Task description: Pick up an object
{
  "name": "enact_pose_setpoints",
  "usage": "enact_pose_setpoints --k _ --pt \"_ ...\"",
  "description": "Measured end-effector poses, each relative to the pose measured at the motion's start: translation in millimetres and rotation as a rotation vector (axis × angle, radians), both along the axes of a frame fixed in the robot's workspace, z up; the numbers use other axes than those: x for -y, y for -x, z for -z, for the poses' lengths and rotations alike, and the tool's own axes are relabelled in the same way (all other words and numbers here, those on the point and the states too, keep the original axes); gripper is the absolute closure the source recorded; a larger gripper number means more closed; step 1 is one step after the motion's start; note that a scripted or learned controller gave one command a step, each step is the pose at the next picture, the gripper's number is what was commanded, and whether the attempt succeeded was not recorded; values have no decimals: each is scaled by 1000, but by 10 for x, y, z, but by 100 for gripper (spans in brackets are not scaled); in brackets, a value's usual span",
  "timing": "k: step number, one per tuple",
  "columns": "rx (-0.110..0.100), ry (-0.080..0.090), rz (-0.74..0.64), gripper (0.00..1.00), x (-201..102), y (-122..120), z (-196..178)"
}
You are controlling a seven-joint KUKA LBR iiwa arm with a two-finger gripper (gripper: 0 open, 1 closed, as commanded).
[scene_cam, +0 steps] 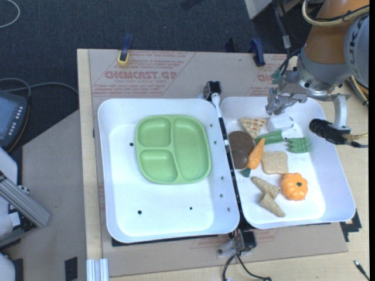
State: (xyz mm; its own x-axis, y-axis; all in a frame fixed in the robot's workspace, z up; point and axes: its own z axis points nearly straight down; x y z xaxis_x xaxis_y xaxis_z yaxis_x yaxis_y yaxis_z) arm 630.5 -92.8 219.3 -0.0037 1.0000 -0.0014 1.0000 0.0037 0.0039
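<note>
Fingers of the gripper (280, 105) point down over the right bin (334, 183); whether they are parted or closed cannot be told, and nothing shows between them. Nearest lie the toy pumpkin (294, 186) and cracker (274, 162); farther, the carrot (256, 152), long axis running near-left to far-right; just left and near of the gripper, the waffle wedge (254, 125). Beyond, the board (152, 72) reads "CHEMCAST GP".

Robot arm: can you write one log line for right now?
gripper: above right bin, near waffle | holding: nothing seen | green tray: left bin
</note>
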Motion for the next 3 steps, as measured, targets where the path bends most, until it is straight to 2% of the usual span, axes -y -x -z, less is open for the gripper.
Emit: enact_pose_setpoints --k 1,2,3 --pt "1 -1 0 100 -267 -132 -58" --pt "-6 -1 5 100 -135 -71 42" --pt "-1 0 3 100 -176 -121 23"
